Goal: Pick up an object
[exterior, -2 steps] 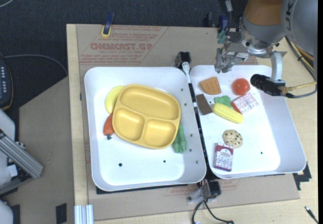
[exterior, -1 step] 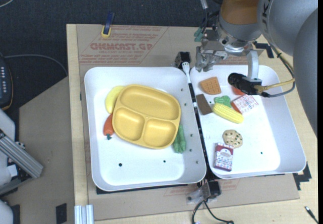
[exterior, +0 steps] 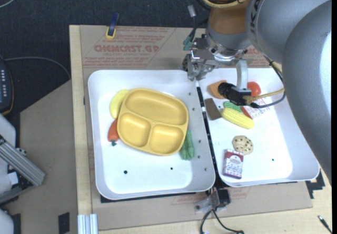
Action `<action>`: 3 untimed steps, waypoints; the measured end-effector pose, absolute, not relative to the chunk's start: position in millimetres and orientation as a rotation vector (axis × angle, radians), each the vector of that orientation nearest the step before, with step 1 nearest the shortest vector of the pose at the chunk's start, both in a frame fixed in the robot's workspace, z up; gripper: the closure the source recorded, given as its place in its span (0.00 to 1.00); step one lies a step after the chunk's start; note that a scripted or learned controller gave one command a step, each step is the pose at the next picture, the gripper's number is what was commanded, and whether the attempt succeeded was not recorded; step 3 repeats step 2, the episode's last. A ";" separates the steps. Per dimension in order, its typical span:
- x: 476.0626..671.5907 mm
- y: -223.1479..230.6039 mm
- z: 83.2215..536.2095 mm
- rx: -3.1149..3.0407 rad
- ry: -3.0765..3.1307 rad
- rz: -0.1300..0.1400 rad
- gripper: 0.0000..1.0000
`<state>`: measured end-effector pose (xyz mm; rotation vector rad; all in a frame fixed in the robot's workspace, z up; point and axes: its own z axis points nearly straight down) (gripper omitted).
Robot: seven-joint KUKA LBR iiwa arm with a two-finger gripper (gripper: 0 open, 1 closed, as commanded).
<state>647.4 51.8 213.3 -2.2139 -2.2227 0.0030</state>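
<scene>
My gripper [exterior: 198, 68] hangs over the far end of the divider between the two white bins, under the orange band of the arm. Nothing shows held in it. In the right bin [exterior: 279, 146] lie a yellow corn cob [exterior: 237, 117], a round cookie [exterior: 242, 145], a small red box [exterior: 233, 164], a brown flat piece [exterior: 212, 109], an orange piece [exterior: 215, 89] and a red tomato-like item [exterior: 255, 89]. The orange piece and the brown piece lie closest to the gripper, a little nearer the camera.
The left bin [exterior: 100, 90] holds a yellow divided tray [exterior: 152, 122] lying on a yellow banana-like item [exterior: 117, 102], a red-orange vegetable [exterior: 112, 132] and a green item [exterior: 187, 146]. A black cable clip [exterior: 231, 94] hangs by the tomato. The grey arm covers the right bin's far right corner.
</scene>
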 end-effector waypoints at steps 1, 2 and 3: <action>650.6 42.3 216.5 -2.223 -2.222 -0.001 1.00; 641.6 52.5 220.3 -2.219 -2.222 0.002 1.00; 641.6 52.5 220.3 -2.219 -2.222 0.002 1.00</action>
